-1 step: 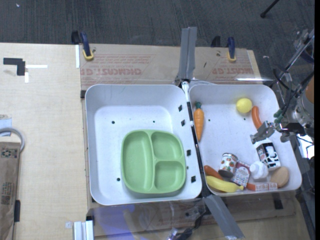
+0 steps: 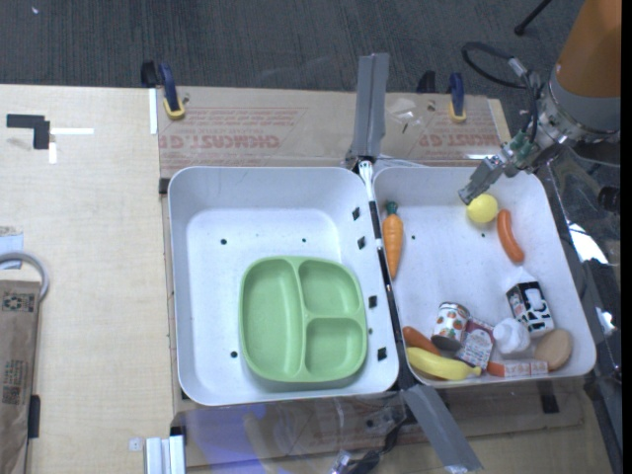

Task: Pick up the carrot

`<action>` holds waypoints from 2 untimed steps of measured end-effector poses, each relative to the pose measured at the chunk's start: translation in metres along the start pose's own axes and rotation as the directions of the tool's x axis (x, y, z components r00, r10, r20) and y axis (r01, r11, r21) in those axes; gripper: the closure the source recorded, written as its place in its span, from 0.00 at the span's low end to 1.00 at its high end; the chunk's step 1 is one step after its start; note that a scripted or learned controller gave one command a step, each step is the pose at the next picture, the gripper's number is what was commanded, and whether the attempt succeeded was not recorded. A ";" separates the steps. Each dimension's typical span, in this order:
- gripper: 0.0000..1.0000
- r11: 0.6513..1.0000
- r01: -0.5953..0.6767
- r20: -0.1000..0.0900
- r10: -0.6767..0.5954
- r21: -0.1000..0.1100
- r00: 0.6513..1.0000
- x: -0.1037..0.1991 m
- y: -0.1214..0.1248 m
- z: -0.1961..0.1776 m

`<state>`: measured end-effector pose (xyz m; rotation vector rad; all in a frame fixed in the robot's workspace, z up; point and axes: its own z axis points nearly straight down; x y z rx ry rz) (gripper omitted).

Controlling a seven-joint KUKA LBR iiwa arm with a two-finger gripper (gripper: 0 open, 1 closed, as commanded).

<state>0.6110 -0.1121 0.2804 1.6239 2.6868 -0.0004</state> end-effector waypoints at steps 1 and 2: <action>0.00 0.944 -0.329 0.001 0.329 0.000 0.944 -0.089 -0.063 -0.013; 0.00 1.000 0.015 -0.002 -0.015 0.002 1.000 0.004 -0.008 0.030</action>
